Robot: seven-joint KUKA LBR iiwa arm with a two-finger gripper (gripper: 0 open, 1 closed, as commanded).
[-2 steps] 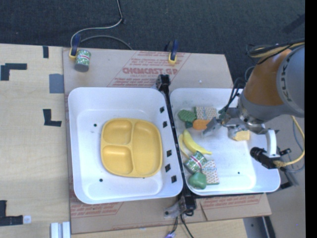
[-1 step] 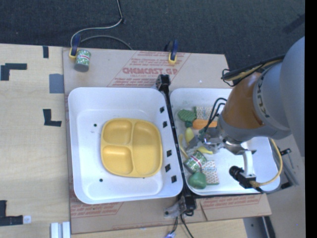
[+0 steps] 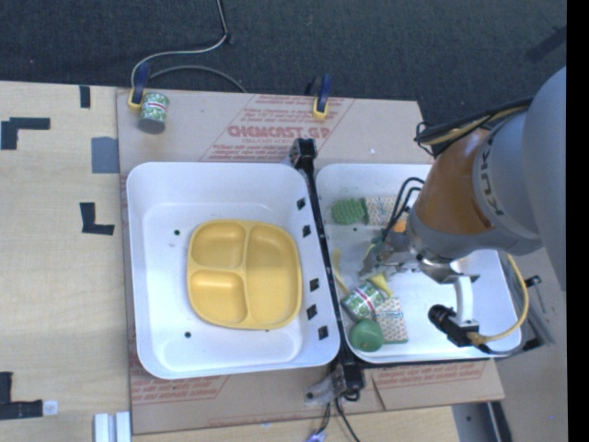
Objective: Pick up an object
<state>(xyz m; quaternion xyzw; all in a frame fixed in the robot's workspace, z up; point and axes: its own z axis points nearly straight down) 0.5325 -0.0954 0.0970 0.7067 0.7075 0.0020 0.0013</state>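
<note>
Down in the right bin (image 3: pixel 497 339), my gripper (image 3: pixel 379 258) reaches toward the cluster of small things against the divider. Whether it is released or clenched I cannot tell, since my wrist and the cables around it cover that part. Just below the gripper lies a small can with a green label (image 3: pixel 361 299), tilted on its side and so close that I cannot say if it is touched. Beside the can, toward the near rim, sit a green round object (image 3: pixel 366 335) and a patterned packet (image 3: pixel 393 322), the two touching each other. Above the gripper, toward the far rim, a green textured piece (image 3: pixel 349 212) lies next to a pale patterned piece (image 3: pixel 379 211). A yellow strip (image 3: pixel 337 270) shows just left of the gripper, near the divider. Well to the left, in the other bin (image 3: pixel 147 247), a yellow divided plate (image 3: pixel 245 274) rests flat. Far off on the desk (image 3: pixel 55 274), beyond that bin's far corner, stands another small can (image 3: pixel 153 110).
</note>
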